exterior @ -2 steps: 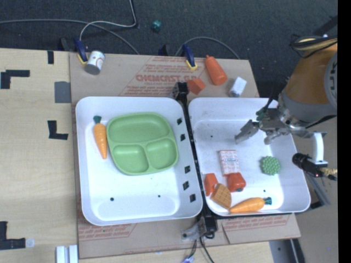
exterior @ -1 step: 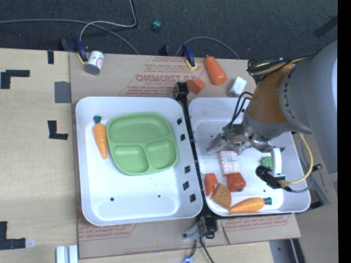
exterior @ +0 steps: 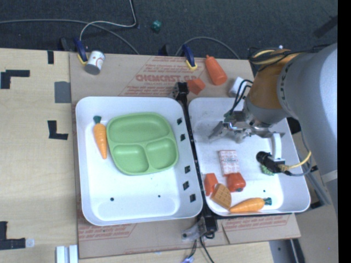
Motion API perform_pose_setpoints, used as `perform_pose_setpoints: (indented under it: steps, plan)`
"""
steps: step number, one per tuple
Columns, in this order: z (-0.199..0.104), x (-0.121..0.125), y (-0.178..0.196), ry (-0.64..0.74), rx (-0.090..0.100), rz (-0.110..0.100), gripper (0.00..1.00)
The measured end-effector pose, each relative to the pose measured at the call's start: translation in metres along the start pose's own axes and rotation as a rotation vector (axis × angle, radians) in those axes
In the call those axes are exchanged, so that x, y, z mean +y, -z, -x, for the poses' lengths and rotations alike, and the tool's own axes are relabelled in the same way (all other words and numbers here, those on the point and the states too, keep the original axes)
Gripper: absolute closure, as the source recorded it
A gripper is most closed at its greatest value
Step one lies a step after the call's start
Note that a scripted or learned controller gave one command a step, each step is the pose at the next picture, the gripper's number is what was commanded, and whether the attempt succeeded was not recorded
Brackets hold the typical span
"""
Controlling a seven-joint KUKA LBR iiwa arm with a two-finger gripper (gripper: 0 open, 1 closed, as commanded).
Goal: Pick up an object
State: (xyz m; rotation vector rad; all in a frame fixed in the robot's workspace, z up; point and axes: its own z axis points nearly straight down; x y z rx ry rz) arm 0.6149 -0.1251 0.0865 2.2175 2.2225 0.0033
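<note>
My gripper [exterior: 225, 128] hovers with fingers spread, empty, in the right-of-centre bin [exterior: 293, 201]. The packet [exterior: 228, 161] just below looks light, flat, probably slippery; I'd pinch its long edges.

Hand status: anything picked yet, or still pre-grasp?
Done: the arm has reached over the right bin. In hand: nothing; the hand sits above bare bin floor. Left: the grasp and lift. Nearest candidates are the pink packet and red block.
</note>
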Motion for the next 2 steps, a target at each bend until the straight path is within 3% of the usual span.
perform_pose_setpoints:
  steps: [1,2]
  plan:
    - [-0.0186,-0.0402,0.0003,-0.001,-0.003,0.002,0.0]
    - [-0.0184,-0.0399,0.0098,-0.001,-0.003,0.003,1.0]
